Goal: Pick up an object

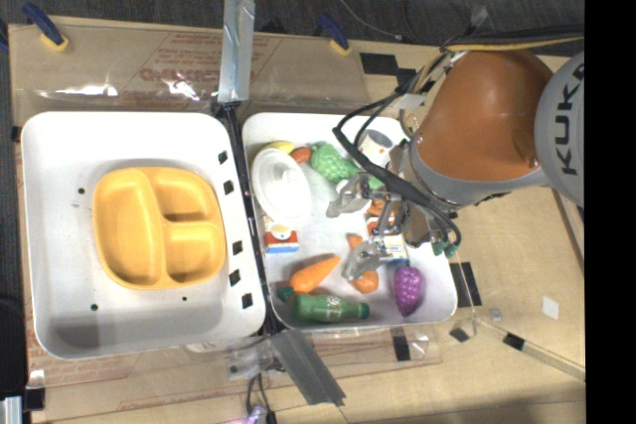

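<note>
Arm's parked over the right bin with its gripper (pixel 356 231) down among the toy food.

The two metal fingers (pixel 345 202) are spread wide apart and there's nothing between them, so it isn't holding anything. The lower finger tip sits just beside a carrot (pixel 315 272) at lower centre of the frame, with a small orange piece (pixel 366 282) touching or nearly touching it. Below that a green bottle (pixel 327 309) lies flat along the bin's bottom edge, and a purple bunch of grapes (pixel 407 286) sits to its right. A white bowl (pixel 281 185) and something green and leafy (pixel 333 161) are up top. The left bin (pixel 50 213) has a yellow divided tray (pixel 159 224) in it.
</note>
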`<state>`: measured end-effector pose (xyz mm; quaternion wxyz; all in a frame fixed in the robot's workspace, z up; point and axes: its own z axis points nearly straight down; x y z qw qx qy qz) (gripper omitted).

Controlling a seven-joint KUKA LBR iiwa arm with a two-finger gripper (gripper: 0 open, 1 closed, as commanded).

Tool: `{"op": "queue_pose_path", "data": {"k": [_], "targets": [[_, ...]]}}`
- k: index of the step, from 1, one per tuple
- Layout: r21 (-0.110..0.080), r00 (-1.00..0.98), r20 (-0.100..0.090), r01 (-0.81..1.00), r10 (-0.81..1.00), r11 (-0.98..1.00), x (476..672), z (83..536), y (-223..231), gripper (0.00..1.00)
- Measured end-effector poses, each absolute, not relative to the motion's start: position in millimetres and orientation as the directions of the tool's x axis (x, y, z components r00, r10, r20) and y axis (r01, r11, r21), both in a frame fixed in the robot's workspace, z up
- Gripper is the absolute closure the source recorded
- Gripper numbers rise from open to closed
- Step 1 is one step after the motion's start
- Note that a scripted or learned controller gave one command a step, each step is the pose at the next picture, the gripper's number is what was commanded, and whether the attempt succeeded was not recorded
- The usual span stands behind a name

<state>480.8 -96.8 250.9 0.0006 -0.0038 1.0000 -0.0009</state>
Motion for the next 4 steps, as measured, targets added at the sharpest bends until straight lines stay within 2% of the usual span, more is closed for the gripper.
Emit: {"op": "queue_pose_path", "data": {"k": [1,2,3,4], "targets": [[0.001,-0.999,0.006,0.047,0.047,0.999,488.3,154,-97,0.0],[-0.006,-0.949,-0.007,-0.316,-0.316,0.949,585.4,116,-110,0.0],[-0.011,-0.919,-0.014,-0.394,-0.394,0.919,557.3,99,-158,0.0],[-0.015,-0.916,-0.023,-0.4,-0.4,0.917,561.2,112,-155,1.0]]}}
